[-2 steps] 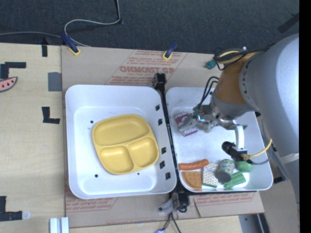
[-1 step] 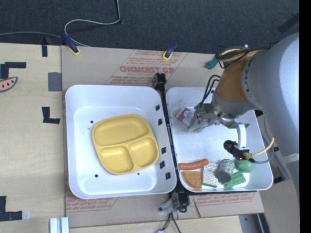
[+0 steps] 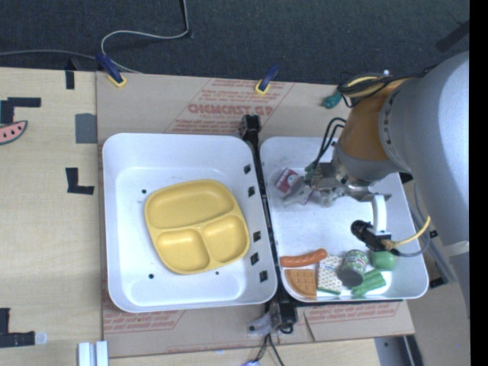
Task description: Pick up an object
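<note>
**Arm reaching into the right bin beside a small red packet**

The grey arm (image 3: 427,128) is coming in from the right and leaning over the right bin (image 3: 412,280). Its pincer (image 3: 309,191) is sitting low in that bin's upper left part, and whether it is open or closed cannot be told from this angle. A small red-and-white packet (image 3: 285,180) is lying just beside the pincer, to its left, near the wall between the bins; contact between the two cannot be made out.

Along the near edge of the right bin, a cluster of toy foods is lying together: a sausage (image 3: 303,259), a waffle (image 3: 302,282) touching it below, a can (image 3: 353,264) and a green piece (image 3: 369,283).

In the left bin (image 3: 122,158), a yellow divided plate (image 3: 197,225) is resting flat near the middle. Both bins are sitting on a cardboard sheet (image 3: 221,105) spread over the surface.
</note>
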{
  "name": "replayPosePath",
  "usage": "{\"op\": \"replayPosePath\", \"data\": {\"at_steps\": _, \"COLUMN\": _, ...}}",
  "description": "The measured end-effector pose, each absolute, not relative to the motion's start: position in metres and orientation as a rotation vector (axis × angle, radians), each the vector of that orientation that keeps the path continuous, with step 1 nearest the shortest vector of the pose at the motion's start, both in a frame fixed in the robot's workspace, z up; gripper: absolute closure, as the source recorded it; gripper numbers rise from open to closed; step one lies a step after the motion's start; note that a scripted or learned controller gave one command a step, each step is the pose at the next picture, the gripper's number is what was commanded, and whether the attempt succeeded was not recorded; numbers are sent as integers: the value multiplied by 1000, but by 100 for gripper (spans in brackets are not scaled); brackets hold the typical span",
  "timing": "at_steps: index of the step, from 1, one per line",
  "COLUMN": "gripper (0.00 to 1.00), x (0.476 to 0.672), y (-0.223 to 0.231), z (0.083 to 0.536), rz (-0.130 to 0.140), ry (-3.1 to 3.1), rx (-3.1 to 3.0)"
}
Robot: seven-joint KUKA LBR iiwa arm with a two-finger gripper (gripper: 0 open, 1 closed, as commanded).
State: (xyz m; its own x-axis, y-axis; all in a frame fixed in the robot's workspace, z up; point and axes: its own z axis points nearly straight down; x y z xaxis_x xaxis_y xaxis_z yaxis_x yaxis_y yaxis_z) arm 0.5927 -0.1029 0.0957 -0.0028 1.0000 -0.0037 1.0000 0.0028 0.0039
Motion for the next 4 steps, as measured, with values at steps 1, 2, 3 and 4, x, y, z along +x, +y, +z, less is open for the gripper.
{"op": "replayPosePath", "data": {"at_steps": 1, "gripper": 100, "x": 592, "y": -102, "z": 105, "rz": -1, "ry": 2223, "rx": 2215}}
{"op": "replayPosePath", "data": {"at_steps": 2, "gripper": 0, "x": 592, "y": -102, "z": 105, "rz": -1, "ry": 2223, "rx": 2214}}
{"op": "replayPosePath", "data": {"at_steps": 3, "gripper": 0, "x": 667, "y": -99, "z": 85, "rz": 1, "ry": 2222, "rx": 2217}}
{"op": "replayPosePath", "data": {"at_steps": 4, "gripper": 100, "x": 666, "y": -99, "z": 95, "rz": -4, "ry": 2222, "rx": 2215}}
